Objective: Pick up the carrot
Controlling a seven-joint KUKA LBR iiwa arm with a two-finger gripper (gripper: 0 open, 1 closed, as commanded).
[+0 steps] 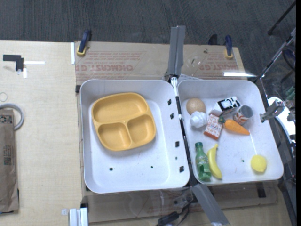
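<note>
The carrot (236, 127) lies just right of a red carton (213, 126), its print unreadable; jaws' state: cannot tell.

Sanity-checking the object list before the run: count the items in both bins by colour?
Yellow: 3, the divided plate, banana, lemon
Orange: 1, the carrot
Green: 1, the bottle
Red: 1, the small carton
Tan: 1, the egg
White: 1, the crumpled item
Black and white: 1, the carton
Grey: 1, the can
Total: 10
</note>
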